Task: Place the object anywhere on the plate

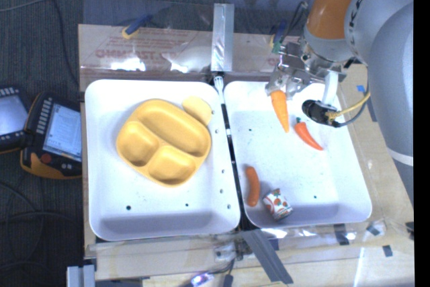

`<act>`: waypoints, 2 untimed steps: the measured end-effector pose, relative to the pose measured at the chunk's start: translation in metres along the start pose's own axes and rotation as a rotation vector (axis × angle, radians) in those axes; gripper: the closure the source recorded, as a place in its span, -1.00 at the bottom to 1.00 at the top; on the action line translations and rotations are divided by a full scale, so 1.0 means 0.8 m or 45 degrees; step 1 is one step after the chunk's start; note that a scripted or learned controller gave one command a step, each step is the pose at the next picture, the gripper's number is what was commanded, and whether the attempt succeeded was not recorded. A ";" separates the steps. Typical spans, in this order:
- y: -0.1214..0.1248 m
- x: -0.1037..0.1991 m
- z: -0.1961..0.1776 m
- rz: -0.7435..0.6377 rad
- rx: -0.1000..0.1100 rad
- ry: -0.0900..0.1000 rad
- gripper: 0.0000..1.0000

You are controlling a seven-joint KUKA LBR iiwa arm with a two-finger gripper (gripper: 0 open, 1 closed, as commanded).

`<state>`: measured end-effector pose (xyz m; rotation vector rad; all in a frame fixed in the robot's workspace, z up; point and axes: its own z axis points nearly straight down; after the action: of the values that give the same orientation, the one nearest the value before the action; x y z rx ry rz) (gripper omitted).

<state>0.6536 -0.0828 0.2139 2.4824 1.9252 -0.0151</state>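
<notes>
A yellow plate (pixel 163 142) with three compartments lies in the left bin (pixel 107 212). My gripper (pixel 284 86) is over the far end of the right bin (pixel 336 198), reaching in from the right. It is shut on the thick end of an orange carrot (pixel 280 111). The carrot hangs point-down towards the bin floor, well to the right of the plate.
A second small orange carrot (pixel 308 135) lies just right of the held one. A brown sausage (pixel 252 185) and a small patterned cube (pixel 277 204) lie near the right bin's front. A pale yellow piece (pixel 197 107) rests at the plate's far right rim. The ridge between the bins (pixel 228 144) separates gripper and plate.
</notes>
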 end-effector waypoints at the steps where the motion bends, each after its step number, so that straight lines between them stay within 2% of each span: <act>1: -0.028 0.092 0.043 -0.419 0.002 0.008 1.00; 2: -0.062 0.201 0.042 -0.678 -0.001 0.007 1.00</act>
<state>0.6455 0.0847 0.1795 1.8919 2.5146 -0.0070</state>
